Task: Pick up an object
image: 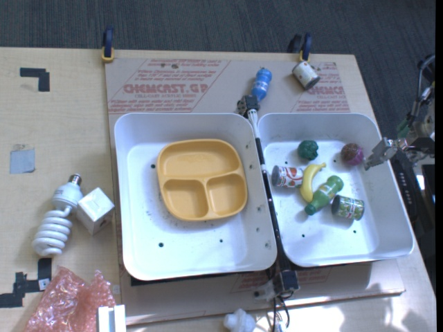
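The right bin point(387, 247) holds several small items. A green broccoli-like piece point(308, 149) and a dark purple fruit point(352, 153) lie near its far side. Below them are a red-and-white can point(286, 176), a yellow banana point(311, 179), a green bottle point(324, 194) and a dark green can point(347, 207). My gripper point(378, 155) hangs over the bin's right rim, just right of the purple fruit and apart from it. Nothing can be seen held in it.
A yellow divided plate point(202, 178) lies in the left bin point(138, 254). A blue bottle point(261, 83) and a small jar point(304, 75) rest on the board behind the bins. A spiral bulb point(57, 220), a white cube point(95, 207) and pink wrap point(69, 299) lie to the left.
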`<state>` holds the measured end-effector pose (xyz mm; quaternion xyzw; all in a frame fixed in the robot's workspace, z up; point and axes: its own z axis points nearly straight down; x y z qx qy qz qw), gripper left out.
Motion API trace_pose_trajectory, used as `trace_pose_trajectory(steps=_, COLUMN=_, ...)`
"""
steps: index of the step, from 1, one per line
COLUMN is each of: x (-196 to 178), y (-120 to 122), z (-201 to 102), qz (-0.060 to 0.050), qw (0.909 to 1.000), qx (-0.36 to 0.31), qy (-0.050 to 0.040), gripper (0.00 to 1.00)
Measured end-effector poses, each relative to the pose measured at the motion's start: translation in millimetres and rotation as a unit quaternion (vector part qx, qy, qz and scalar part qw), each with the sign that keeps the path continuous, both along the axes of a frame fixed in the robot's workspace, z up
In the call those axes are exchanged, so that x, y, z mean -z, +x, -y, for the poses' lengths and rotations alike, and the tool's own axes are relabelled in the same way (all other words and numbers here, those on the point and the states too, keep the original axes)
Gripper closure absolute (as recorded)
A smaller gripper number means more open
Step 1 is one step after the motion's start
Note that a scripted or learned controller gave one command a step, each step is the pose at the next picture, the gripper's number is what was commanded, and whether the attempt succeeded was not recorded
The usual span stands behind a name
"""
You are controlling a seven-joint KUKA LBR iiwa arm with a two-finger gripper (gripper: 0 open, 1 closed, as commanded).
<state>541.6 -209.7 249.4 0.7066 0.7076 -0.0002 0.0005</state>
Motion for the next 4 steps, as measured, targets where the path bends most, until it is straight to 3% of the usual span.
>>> trace_pose_trajectory(steps=1, x=157, y=29, z=-110, qz=-0.001, qw=1.0000, qx=0.001, qy=0.0005, gripper=0.00)
trace_pose_trajectory(steps=2, x=147, y=30, z=-109, qz=0.001, qw=1.0000, qx=0.002, qy=0.0001, gripper=1.00)
trace_pose_trajectory(steps=3, x=-3, y=52, z=-164, qz=0.000, qw=1.0000, qx=-0.001, qy=-0.0002, gripper=1.00)
trace_pose_trajectory(steps=4, x=-36, y=6, z=-203, qz=0.000, qw=1.0000, qx=0.000, qy=-0.0001, gripper=1.00)
